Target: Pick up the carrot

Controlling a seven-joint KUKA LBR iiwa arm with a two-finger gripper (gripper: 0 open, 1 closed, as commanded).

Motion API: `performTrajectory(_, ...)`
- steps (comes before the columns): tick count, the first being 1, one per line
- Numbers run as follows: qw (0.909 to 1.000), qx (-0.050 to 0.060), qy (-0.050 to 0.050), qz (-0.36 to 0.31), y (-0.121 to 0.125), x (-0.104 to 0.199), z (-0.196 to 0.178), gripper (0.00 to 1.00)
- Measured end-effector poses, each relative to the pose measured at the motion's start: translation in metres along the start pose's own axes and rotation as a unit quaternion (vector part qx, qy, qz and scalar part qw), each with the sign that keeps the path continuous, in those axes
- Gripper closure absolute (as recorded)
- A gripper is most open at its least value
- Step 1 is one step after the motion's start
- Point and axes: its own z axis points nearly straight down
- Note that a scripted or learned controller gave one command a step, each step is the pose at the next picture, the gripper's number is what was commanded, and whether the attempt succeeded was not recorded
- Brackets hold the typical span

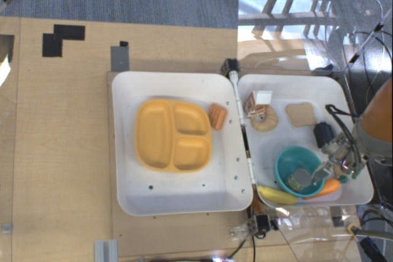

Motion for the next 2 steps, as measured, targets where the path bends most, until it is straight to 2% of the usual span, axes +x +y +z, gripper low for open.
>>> performTrajectory(1,0.9647,-0.005,-0.006,-0.263,0.008,-0.0019,0.0127,0.0)
performTrajectory(2,0.879,-0.003,-0.022,-0.476,0.0071,-0.0105,0.0105,0.0)
